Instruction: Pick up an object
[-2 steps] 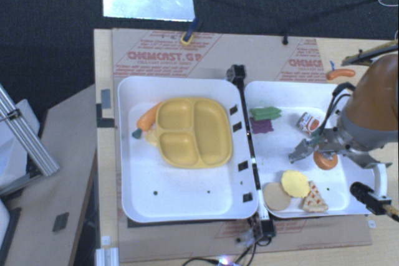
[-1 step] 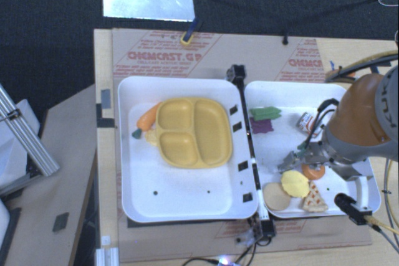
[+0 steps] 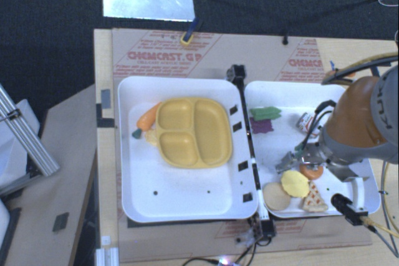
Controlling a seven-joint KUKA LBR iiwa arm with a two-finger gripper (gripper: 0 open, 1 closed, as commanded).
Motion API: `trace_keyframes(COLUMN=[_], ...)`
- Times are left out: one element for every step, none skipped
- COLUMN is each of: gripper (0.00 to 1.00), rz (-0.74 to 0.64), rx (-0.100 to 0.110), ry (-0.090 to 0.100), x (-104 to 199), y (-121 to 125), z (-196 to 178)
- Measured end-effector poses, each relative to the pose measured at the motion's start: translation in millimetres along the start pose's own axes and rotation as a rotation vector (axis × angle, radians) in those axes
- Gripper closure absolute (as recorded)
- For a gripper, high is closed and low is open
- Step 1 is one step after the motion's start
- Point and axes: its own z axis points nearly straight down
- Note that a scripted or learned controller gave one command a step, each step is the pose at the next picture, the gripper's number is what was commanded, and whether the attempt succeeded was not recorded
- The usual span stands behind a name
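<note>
One yellow plastic three-compartment plate [image 3: 190, 132] in left white bin [image 3: 134, 196], one orange toy carrot [image 3: 147, 116] touching the plate's left edge. Right white bin [image 3: 280, 91], beside the plate: one green piece [image 3: 265, 113], one purple piece [image 3: 262, 126], one yellow round [image 3: 295, 184], one beige disc [image 3: 277, 196], one pizza-like wedge [image 3: 315, 199]. Grey two-finger gripper [image 3: 292, 160] above the yellow round; finger state unclear.

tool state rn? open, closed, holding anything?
Tool: cannot be told. It sits low in the right bin, just above the yellow round piece; nothing visibly held.
</note>
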Motion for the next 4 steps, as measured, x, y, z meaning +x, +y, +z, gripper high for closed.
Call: trace_keyframes(gripper=[1.0,1.0,1.0,1.0], rz=[0.001,0.0,-0.002,-0.003], rx=[-0.015,0.0,-0.004,-0.001], ry=[-0.013,-0.003,-0.004,-0.003], x=[-5,-9,-19,-19], y=[3,-2,-3,-1], z=[-12,-59,-118,-137])
